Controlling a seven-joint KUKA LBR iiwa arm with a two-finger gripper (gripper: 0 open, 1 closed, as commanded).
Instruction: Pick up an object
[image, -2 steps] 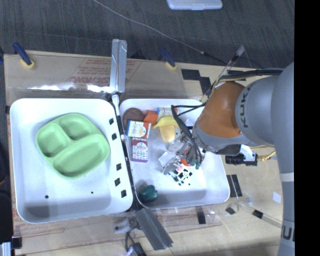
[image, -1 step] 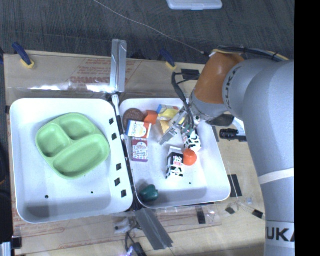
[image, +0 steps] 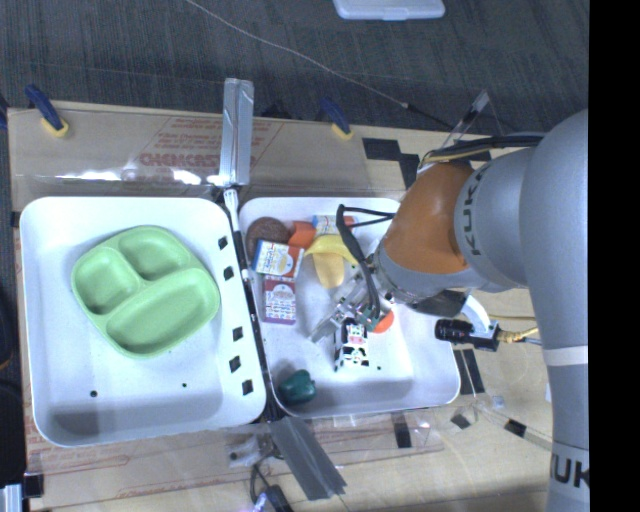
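**Ana:** Camera view puts the gripper (image: 352, 318) low in the right bin (image: 430, 385), near its middle. What lies closest to it?

**Ben:** A small black-and-white object (image: 352, 352), just below the tip as seen from above, touching it or nearly so. Its long axis runs roughly up and down the picture. A small orange-red piece (image: 381, 320) sits just to the right of the tip.

**Ana:** Is anything held?

**Ben:** I cannot tell. Metal parts and a dark cable crowd that spot, so whether the fingers stand apart or together is hidden, and nothing is plainly between them.

**Ana:** What else is in that bin?

**Ben:** A yellow object (image: 330, 262) up and left of the tip, a brown round thing (image: 266, 231) and a small printed box (image: 275, 259) further left by the divider, a flat red-and-white card (image: 281, 301) below the box, and a dark green lump (image: 297, 386) at the near-left corner, well apart from the tip.

**Ana:** And the left bin (image: 40, 300)?

**Ben:** It carries a green divided plate (image: 146, 290), far from the arm.

**Ana:** So the move depends on what?

**Ben:** My judgement: on that black-and-white piece lying just toward the near rim from the tip; a short shift that way would centre over it.
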